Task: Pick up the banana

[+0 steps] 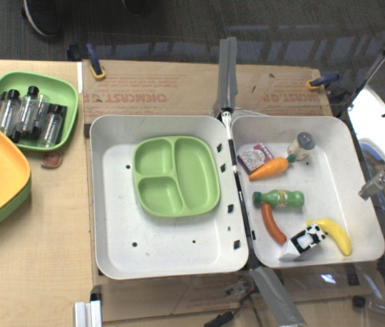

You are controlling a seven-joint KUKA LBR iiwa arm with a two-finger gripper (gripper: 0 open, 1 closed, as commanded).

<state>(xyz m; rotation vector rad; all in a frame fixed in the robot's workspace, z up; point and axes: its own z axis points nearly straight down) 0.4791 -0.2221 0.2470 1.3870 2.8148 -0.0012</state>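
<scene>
In the camera view, nearest the camera, the banana (pixel 335 235) is seen in the right bin (pixel 356 145), in its near right corner, close to the rim. Its long axis is laid on a slant, from up-left to down-right. Its left end is found touching, or just beside, a black-and-white toy (pixel 307 240). A red sausage (pixel 272 224) is placed farther left, with a green bottle (pixel 279 198) and a carrot (pixel 269 168) beyond it.

At the right edge a grey metal part (pixel 381 182) is seen past the bin's rim; it is judged to belong to the arm, and the state of the claw cannot be told. From there the banana lies down and to the left, near by, so a short reach into that corner would be needed.

In the left bin (pixel 110 203) a green divided plate (pixel 176 176) is laid.
</scene>
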